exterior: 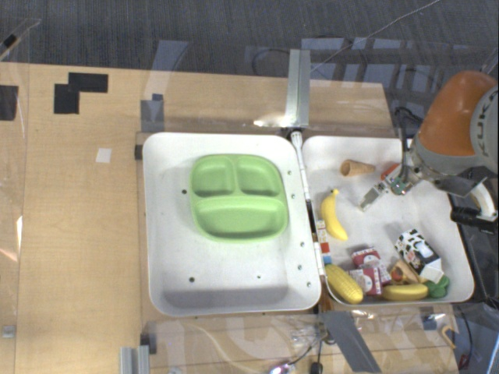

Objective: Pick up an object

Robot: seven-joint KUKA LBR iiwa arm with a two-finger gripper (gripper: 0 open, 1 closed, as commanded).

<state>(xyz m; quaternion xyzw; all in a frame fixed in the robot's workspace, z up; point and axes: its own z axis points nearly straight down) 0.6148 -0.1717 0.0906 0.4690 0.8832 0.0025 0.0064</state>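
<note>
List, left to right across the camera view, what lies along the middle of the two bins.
Left bin → green divided plate → banana → tool → black-and-white carton. The cluster at the right bin's lower edge overlaps too much to order.

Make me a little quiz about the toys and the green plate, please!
1. True or false: the green plate lies in the left bin.
2. Which toy lies nearest the divider between the bins: A) the banana, B) the cone, C) the cow-print carton?
3. How many sections does the green plate have?

Key:
1. True.
2. A, the banana.
3. Three: two small at the back, one wide in front.
</note>
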